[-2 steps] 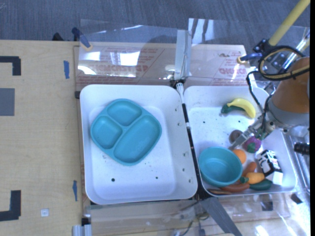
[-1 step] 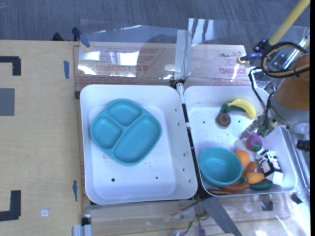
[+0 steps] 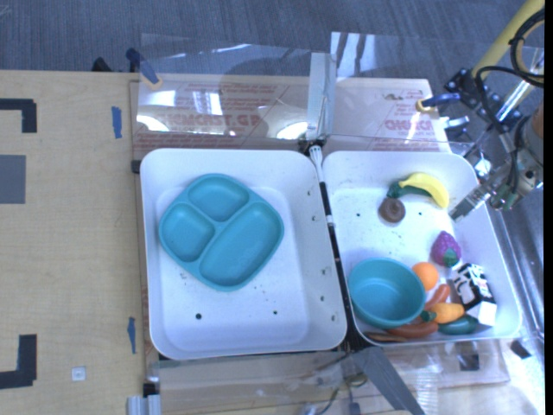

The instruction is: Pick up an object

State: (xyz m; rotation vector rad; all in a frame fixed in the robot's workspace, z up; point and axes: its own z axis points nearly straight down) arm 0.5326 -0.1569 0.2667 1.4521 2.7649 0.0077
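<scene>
Orange carrot (image 3: 413,327) at near edge of right bin (image 3: 356,176), lying against teal bowl (image 3: 385,290). Beside the bowl on the right: small orange (image 3: 424,275), black-and-white toy (image 3: 472,285), green piece (image 3: 458,325), all bunched in the near right corner. Purple grape bunch (image 3: 446,248) just beyond them. Farther back, brown round piece (image 3: 392,208) near yellow banana (image 3: 423,187). Left bin (image 3: 164,318) holds teal divided plate (image 3: 221,230), three compartments, nothing in them. Gripper (image 3: 471,204) at right bin's right rim, past the grapes, apart from every object; can't tell how its claw is set, too small and dark. Nothing visibly pinched.
</scene>
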